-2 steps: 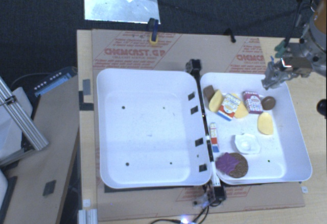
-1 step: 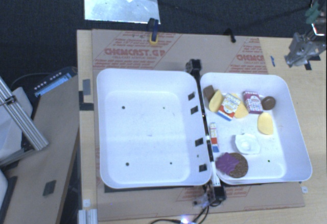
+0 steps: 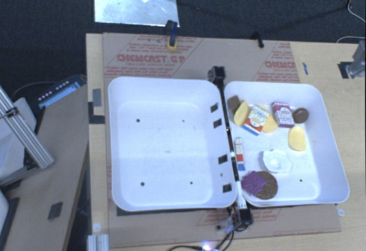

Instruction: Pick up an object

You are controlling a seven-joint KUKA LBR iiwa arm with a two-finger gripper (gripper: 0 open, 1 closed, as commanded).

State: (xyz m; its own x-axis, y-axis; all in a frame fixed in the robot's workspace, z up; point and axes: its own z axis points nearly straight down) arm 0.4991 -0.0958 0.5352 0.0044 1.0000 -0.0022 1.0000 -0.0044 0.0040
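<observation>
Wooden bench (image 3: pixel 326 67) under a printed cardboard sheet (image 3: pixel 148 56), dark floor beyond its far edge. On the cardboard, two shallow white bins side by side, rims touching along a black hinged seam down the middle.

Left bin (image 3: pixel 166 141): larger, bare white floor from wall to wall, broad open room inside.

Right bin (image 3: pixel 329 152): all the objects, crowded toward its far and left parts. Bare floor along the right wall and in the near right corner.

Largest to smallest:
- Round purple-and-brown disc (image 3: pixel 260 184), near left corner, close to the near rim.
- White round cup (image 3: pixel 275 160), just beyond the disc, mid-bin.
- Pale yellow egg-shaped piece (image 3: pixel 297 138), right of the cup, clear space on its right.
- Yellow, white and red packet (image 3: pixel 257 117), far left area, touching a yellow wedge (image 3: pixel 242 112) on its left.
- Red-and-white packet (image 3: pixel 282 114), just beside that, tight gaps either side.
- Slim white-and-red tube (image 3: pixel 239 151), lying along the left wall by the seam.
- Small brown round piece (image 3: pixel 300 114), right of the red-and-white packet.
- Small brown chunk (image 3: pixel 233 103), far left corner, against the wall.
</observation>
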